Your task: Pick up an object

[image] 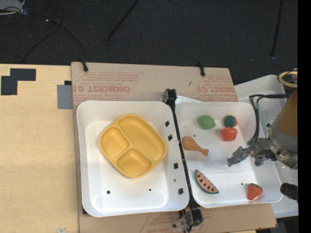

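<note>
Here, gripper (239,157) over right bin (221,200), finger state unclear. Drumstick (194,146) long axis slants, bone end toward lower right. Watermelon slice (206,182) nearby.

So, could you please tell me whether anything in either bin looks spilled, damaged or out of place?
Nothing stands out. The yellow three-compartment plastic plate lies flat but turned askew in the left white bin. The toy foods in the right white bin lie apart and look intact, and the gripper hovers among them.
</note>
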Robot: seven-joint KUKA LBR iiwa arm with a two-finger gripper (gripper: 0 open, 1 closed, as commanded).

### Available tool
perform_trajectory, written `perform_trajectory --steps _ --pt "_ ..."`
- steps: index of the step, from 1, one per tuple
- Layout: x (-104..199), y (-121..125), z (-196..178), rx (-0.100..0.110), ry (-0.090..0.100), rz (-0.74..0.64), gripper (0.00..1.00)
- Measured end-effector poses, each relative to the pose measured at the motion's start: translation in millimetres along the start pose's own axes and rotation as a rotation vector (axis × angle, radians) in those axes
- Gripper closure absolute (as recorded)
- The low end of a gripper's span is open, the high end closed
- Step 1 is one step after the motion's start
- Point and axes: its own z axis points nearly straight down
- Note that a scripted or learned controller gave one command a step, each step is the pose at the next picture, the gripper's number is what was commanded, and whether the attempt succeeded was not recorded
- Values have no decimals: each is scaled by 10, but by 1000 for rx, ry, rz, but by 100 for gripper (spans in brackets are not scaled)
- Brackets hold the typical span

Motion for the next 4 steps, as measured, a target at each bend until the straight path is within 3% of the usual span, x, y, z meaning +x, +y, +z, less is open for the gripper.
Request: perform_trajectory --steps 2,3,4 --pt "-16 12 1115 -4 -2 1 0" --pt "-27 17 991 -5 -1 5 100" --pt "-68 -31 384 -9 -3 0 100"
